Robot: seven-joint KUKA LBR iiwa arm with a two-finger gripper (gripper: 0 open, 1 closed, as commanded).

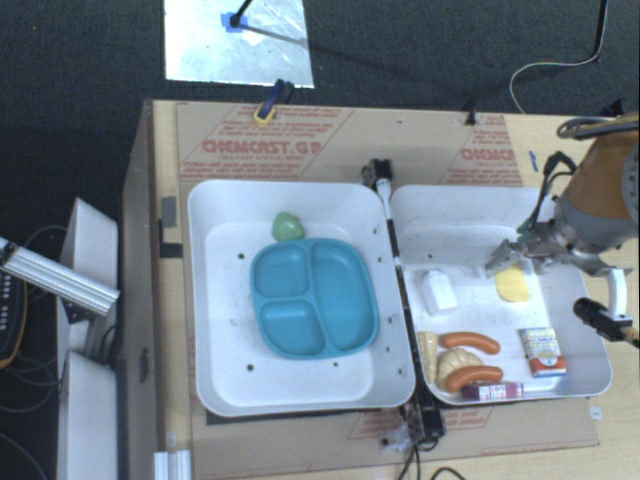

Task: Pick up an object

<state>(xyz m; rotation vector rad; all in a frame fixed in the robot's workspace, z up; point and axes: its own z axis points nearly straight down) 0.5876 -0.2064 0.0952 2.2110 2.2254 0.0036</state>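
Observation:
In the right bin [450, 218], a yellow lemon-like piece [513, 287] lies near the middle right. My gripper [507, 259] hangs just above and left of it, at the end of the grey arm that comes in from the right. A white block [437, 291] sits to the left of the yellow piece. Two sausages [470, 342] lie side by side at the bin's front, next to a pale bread piece [429, 352]. A small red-and-white carton [542, 352] and a wrapped bar [490, 391] rest near the front right.
The left bin [215, 298] holds a blue divided plate [312, 298] with a green piece [288, 227] behind it. A black divider [392, 248] runs between the bins. Cardboard lines the bench around them.

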